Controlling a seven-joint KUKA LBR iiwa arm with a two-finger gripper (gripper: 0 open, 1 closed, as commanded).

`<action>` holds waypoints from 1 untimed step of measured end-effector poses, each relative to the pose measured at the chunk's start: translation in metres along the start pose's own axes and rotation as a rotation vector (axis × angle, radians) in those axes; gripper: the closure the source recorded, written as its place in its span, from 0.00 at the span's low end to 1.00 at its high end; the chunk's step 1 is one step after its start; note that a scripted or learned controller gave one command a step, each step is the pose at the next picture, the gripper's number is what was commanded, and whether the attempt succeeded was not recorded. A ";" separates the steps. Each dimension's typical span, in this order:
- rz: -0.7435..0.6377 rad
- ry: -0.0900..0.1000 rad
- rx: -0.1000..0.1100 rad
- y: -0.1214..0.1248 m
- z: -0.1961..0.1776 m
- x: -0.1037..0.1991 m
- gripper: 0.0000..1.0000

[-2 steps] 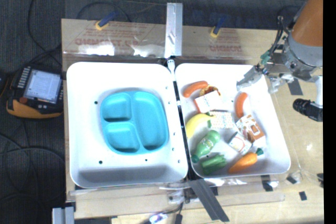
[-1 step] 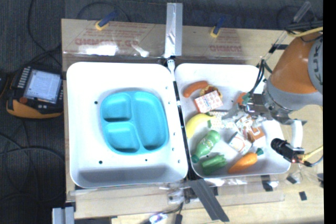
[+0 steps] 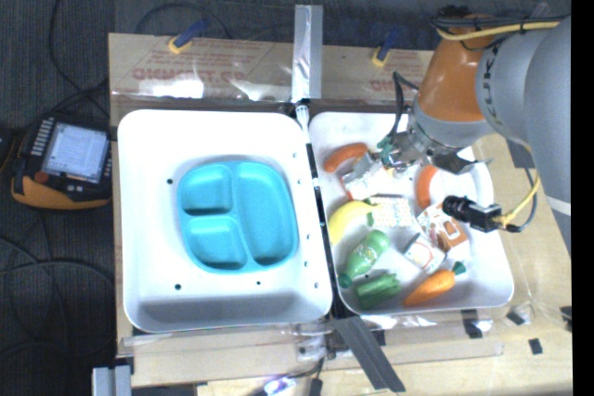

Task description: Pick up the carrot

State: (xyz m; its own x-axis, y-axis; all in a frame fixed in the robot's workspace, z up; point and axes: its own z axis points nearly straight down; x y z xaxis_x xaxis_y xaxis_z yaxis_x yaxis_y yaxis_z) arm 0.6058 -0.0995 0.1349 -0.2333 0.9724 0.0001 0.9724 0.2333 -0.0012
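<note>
The carrot [image 3: 430,286] is orange with a small green top and lies near the front right corner of the right bin [image 3: 497,278]. My gripper [image 3: 383,155] hangs over the back half of that bin, below the arm's orange band. It is well behind the carrot, with several items between them. Nothing shows in its grasp.
The right bin also holds a curved orange-red piece [image 3: 343,155], another orange-red piece [image 3: 425,187], a yellow lemon [image 3: 343,220], green vegetables [image 3: 364,257], a dark green item [image 3: 376,288] and small white packets [image 3: 396,214]. A blue divided tray [image 3: 237,213] lies in the left bin [image 3: 148,162].
</note>
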 end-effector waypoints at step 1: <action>0.002 -0.003 -0.002 0.031 -0.066 -0.058 0.00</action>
State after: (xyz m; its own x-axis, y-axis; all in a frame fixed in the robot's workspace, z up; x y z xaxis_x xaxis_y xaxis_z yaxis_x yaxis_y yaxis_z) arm 0.6497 -0.1484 0.2008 -0.2316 0.9728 -0.0030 0.9728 0.2316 0.0005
